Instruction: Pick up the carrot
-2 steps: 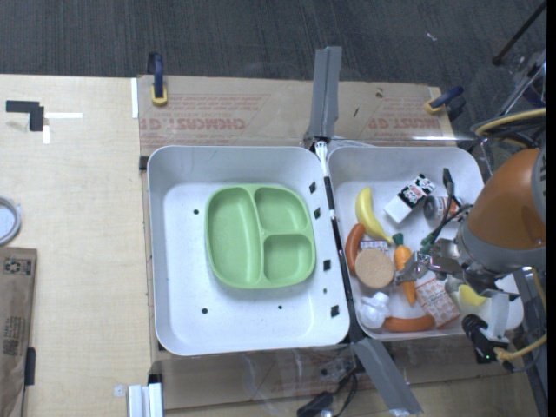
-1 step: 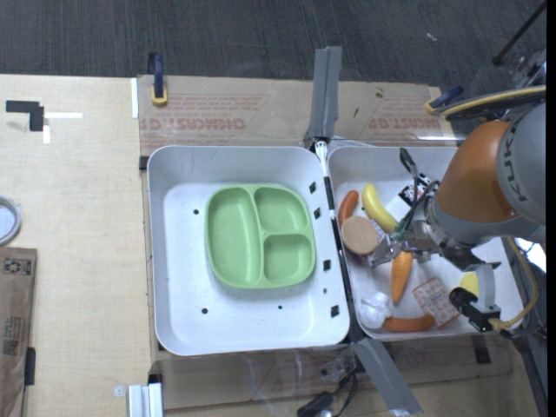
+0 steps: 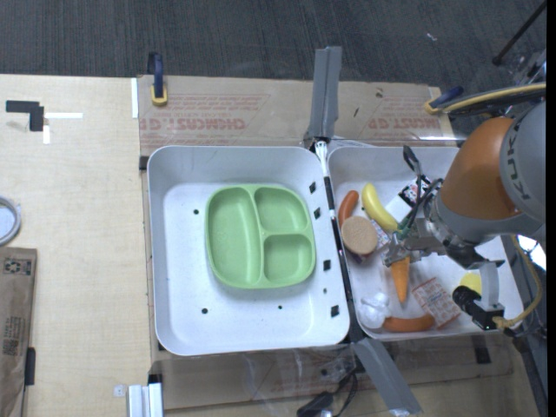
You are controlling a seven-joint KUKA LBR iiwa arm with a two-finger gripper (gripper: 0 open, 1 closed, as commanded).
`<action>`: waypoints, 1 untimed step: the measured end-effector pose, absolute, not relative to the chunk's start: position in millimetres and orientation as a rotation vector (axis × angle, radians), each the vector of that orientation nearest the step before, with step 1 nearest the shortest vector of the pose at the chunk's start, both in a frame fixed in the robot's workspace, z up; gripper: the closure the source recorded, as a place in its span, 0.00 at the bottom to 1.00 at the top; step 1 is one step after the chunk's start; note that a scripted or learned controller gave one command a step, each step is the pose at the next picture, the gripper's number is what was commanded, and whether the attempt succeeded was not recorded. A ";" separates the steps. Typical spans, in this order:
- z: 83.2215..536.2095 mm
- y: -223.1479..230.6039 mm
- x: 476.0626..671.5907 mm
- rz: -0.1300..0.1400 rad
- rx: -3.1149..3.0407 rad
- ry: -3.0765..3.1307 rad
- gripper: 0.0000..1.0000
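The carrot (image 3: pixel 400 283) is a small orange cone in the right bin (image 3: pixel 452 156), lying near the bin's middle with its tip pointing toward the front wall. My gripper (image 3: pixel 399 252) is low in the right bin, directly over the carrot's thick upper end and seemingly touching it. The gripper body covers that end of the carrot. The grey arm with its orange band (image 3: pixel 476 181) reaches in from the right.
Around the carrot lie a banana (image 3: pixel 379 207), a red sausage (image 3: pixel 347 206), a round brown bun (image 3: pixel 359 235), an orange sausage (image 3: pixel 407 323), a white lump (image 3: pixel 373 307), a snack packet (image 3: pixel 432 301) and a yellow piece (image 3: pixel 472 282). A green divided plate (image 3: pixel 259 234) sits in the left bin (image 3: pixel 174 259).
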State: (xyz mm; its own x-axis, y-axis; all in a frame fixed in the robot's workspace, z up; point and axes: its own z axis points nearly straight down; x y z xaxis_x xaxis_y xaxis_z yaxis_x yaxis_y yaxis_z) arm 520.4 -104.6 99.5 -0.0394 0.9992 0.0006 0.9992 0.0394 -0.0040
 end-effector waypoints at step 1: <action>190.5 -41.3 505.6 0.005 -2.462 -1.950 1.00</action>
